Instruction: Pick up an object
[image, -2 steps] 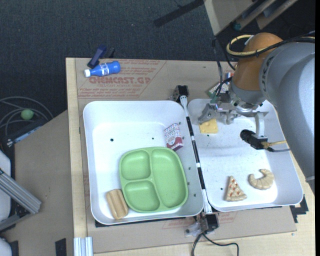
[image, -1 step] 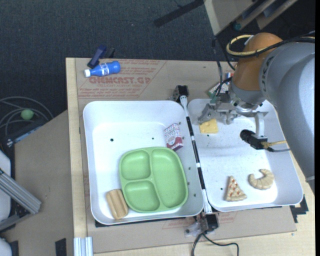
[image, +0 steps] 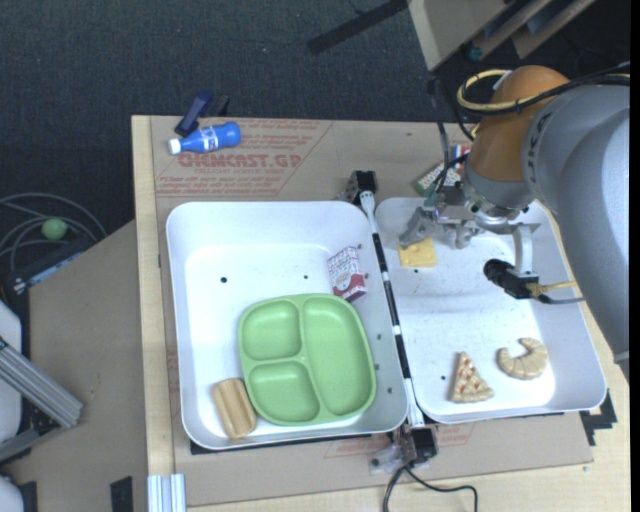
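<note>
My gripper (image: 437, 236) hangs over the far left corner of the right bin (image: 570, 385), its two fingers apart and nothing between them. A yellow cheese slice (image: 419, 254) lies flat on the bin floor just below and left of the fingertips, seemingly apart from them. Nearer the front of that bin lie a pizza slice (image: 468, 379) and a croissant (image: 524, 358). The left bin (image: 200, 260) holds a green divided plate (image: 303, 357), a tan bread stick (image: 234, 406) at its front left, and a red and white packet (image: 346, 272) by the far right wall.
A blue and white bottle (image: 205, 137) lies on the cardboard board behind the left bin. The rims between the two bins meet in a dark seam (image: 388, 300). My arm's grey body covers the far right of the right bin.
</note>
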